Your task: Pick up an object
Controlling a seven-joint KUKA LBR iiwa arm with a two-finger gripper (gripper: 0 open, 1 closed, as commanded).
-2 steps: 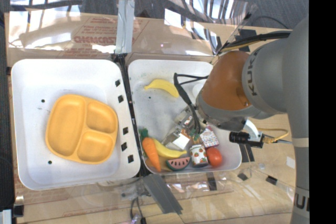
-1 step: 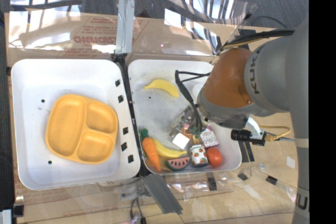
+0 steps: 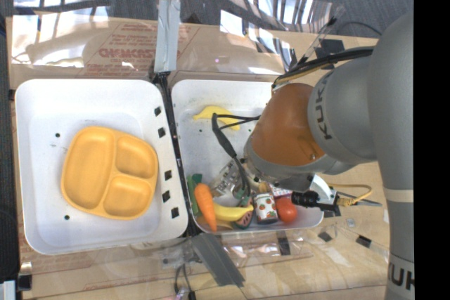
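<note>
My arm, with its orange band [image 3: 281, 126], reaches down into the right bin [image 3: 184, 124]. The gripper [image 3: 233, 183] hangs low near the bin's front, just above a pile of toy food. In that pile lie an orange carrot [image 3: 204, 206], a yellow banana [image 3: 230, 213], a small watermelon slice [image 3: 244, 220], a little carton with a strawberry picture [image 3: 264, 208] and a red tomato [image 3: 286, 211]. A green piece [image 3: 195, 180] peeks out behind the carrot. Farther back a flat yellow item [image 3: 214, 114] lies partly under the arm. Nothing is visibly held.
The left bin [image 3: 35, 109] holds a yellow divided plate [image 3: 109, 171]. A black divider with clips [image 3: 171, 151] separates the two bins. Cardboard and grey tape [image 3: 166, 31] lie behind the bins. Black cables [image 3: 225, 140] hang from the arm over the right bin.
</note>
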